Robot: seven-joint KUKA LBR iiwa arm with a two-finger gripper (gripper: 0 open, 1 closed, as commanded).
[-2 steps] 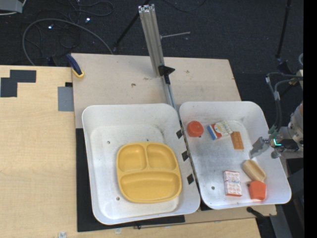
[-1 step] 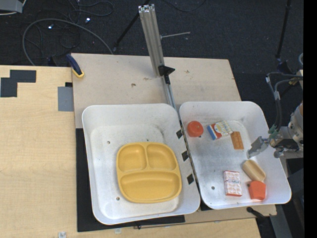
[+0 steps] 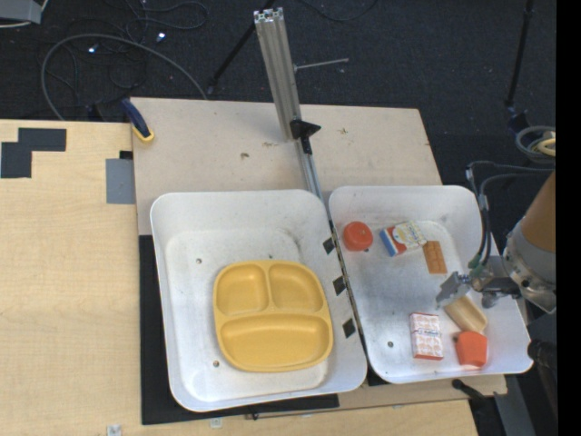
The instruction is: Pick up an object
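Right bin [image 3: 399, 361] held every item unlifted; gripper [image 3: 458, 289] hovered above tan block [image 3: 466, 314], finger state indiscernible, so pick not yet made.

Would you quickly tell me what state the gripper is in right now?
Gripper: cannot be told; it sits low in the right bin, just above the tan block.

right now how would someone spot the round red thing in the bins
Start at the right-hand white bin and go to its upper left corner, beside the divider between the bins. The small round red lid-like object lies there alone; the orange-red block at the bottom right is squarer.
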